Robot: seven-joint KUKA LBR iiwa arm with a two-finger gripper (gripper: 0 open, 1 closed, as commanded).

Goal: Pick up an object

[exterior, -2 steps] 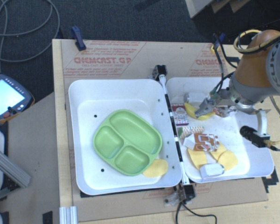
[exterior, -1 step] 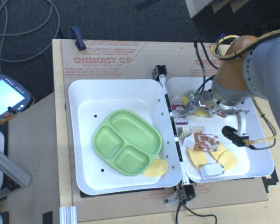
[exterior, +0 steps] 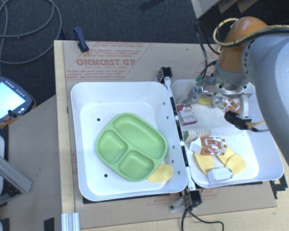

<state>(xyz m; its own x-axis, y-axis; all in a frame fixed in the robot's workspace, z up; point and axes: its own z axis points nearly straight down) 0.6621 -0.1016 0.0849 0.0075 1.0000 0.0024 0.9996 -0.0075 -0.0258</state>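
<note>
My gripper (exterior: 200, 92) reaches down into the far end of the right bin (exterior: 269, 165), below the orange band (exterior: 238, 35) of the arm. Right beside it lies a small yellow object (exterior: 205, 100), with an orange-and-white packet (exterior: 231, 104) under the wrist. Further forward in this bin are a red-and-white packet (exterior: 185, 114), a striped packet (exterior: 197, 134), another orange-and-white packet (exterior: 212, 146), two yellow blocks (exterior: 204, 162) (exterior: 236, 164) and a pale grey piece (exterior: 219, 175). The left bin (exterior: 86, 100) holds a green divided plate (exterior: 131, 146) and a yellow piece (exterior: 160, 173).
The arm's grey body (exterior: 274, 81) covers the right bin's far right side. A black connector with a cable (exterior: 239, 121) hangs near the wrist. A black clip (exterior: 164, 73) joins the bins at the back. A blue clamp (exterior: 80, 39) and a handheld screen (exterior: 7, 100) lie further left.
</note>
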